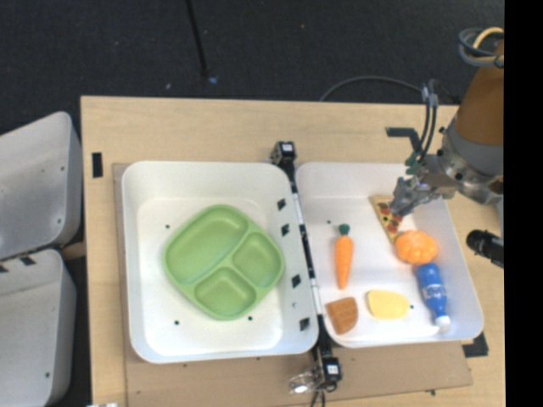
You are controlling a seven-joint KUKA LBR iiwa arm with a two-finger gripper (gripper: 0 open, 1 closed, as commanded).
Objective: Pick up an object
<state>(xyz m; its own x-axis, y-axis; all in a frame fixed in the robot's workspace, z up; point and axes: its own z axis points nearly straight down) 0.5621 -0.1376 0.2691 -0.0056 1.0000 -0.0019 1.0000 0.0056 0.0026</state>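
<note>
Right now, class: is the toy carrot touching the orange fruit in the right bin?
Apart. The camera view shows bare white bin floor between the carrot and the orange fruit.

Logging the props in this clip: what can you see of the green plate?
The green plate is a light green divided tray, plastic by its look, with rounded corners and three compartments: one large, two smaller. It lies flat and right side up, turned at an angle, near the middle of the left bin. Nothing sits in it or touches it apart from the bin floor.
</note>
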